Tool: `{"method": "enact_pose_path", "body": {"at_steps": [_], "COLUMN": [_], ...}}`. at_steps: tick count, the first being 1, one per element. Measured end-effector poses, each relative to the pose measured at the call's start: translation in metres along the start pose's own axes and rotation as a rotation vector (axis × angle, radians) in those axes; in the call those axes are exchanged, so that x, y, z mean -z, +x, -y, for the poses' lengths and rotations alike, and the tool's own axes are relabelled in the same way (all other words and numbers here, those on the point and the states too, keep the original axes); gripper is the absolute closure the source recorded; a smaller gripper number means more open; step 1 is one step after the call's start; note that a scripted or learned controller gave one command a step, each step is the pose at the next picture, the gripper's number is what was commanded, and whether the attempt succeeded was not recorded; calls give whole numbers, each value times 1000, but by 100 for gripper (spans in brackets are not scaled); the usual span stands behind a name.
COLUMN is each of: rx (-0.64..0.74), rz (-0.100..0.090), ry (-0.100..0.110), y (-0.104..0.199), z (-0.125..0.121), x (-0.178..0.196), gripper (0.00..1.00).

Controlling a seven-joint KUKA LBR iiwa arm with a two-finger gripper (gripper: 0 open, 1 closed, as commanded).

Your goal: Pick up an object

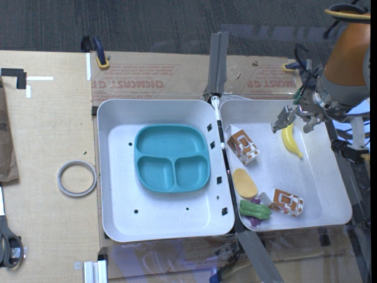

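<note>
My gripper (296,122) hangs over the back right of the right bin (330,199), its two fingers spread open. Just below and in front of it a yellow banana (291,142) lies on the bin floor, its upper end close under the fingers, with nothing gripped. An orange-and-white carton (244,147) lies by the bin's left wall. A second such carton (288,202) sits near the front. A yellow-orange oval piece (245,183) and a green and purple item (255,210) lie at the front left.
The left bin (118,205) holds a teal divided plate (173,158). On the bench to the left lie a grey tape ring (77,178) and scissors (9,249). A grey upright (219,63) stands behind where the bins meet.
</note>
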State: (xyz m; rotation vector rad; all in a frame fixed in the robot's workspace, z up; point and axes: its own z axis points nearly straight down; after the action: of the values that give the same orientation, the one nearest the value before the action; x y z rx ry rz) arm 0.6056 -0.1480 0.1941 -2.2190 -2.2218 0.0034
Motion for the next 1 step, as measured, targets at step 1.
{"method": "enact_pose_path", "body": {"at_steps": [1], "rx": [137], "rz": [0], "ry": [-3], "y": [-49], "z": [8], "x": [-102], "gripper": [0]}}
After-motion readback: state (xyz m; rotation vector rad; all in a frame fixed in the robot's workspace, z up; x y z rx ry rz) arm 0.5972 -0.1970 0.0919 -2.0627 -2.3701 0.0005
